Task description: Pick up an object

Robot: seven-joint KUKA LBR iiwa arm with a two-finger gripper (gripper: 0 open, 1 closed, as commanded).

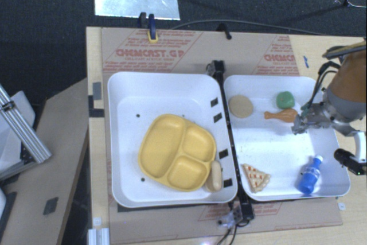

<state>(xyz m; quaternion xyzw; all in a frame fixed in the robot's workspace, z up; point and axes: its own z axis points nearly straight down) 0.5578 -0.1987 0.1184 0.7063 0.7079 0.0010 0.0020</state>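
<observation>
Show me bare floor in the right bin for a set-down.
Best patch: mid-floor of the right bin, bordered by the tan disc above, the waffle slice below and the blue bottle to the right. Crowded: upper right, where the drumstick, green ball and gripper cluster.

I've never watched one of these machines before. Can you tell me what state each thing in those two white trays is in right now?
gripper: low in the right bin, beside the drumstick.
drumstick: lying flat, not lifted.
green ball: resting, untouched.
tan disc: lying flat.
blue bottle: on its side.
pizza slice: lying flat.
yellow plate: face up in the left bin.
</observation>
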